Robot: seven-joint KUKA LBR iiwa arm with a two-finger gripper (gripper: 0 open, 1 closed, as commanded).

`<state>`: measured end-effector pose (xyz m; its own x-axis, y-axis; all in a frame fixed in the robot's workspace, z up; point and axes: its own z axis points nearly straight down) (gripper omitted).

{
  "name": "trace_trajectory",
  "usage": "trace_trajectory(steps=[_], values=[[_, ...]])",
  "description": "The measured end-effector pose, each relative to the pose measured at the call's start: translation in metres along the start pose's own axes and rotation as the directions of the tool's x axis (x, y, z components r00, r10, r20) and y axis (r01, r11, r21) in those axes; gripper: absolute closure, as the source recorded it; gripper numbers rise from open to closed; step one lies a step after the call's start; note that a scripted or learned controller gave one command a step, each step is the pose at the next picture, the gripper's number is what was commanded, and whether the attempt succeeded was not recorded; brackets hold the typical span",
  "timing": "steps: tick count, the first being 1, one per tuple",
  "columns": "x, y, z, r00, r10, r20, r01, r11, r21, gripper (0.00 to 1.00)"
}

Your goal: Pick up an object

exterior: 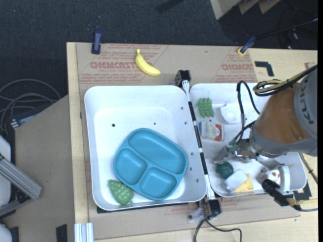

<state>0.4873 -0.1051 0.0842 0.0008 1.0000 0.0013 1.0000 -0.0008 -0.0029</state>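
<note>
Our pincer [225,157], its grip state impossible to tell, hangs low in the right bin [298,178] just above a dark green object [224,170], so we should descend squarely before closing.

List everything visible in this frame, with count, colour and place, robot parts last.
Bins: 2, white, side by side on the bench.
Divided plate: 1, blue, left bin.
Bumpy green toy: 1, green, left bin, near corner beside the plate.
Banana: 1, yellow, on the bench behind the left bin.
Ridged green item: 1, green, right bin, far end.
Small carton: 1, white with red, right bin.
Dark green ball: 1, right bin, below the gripper.
Yellow wedge: 1, right bin, near edge.
Arm: 1, grey and orange, over the right bin.
Gripper: 1, above the ball.
</note>
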Motion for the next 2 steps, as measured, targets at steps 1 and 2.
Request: trace_trajectory(steps=[1,2], values=[[-0.017,0.093,-0.001,1.0,-0.001,0.002,0.001,1.0,-0.004,0.0],[-0.078,-0.009,0.0,1.0,0.002,0.002,-0.002,1.0,-0.001,0.0]])
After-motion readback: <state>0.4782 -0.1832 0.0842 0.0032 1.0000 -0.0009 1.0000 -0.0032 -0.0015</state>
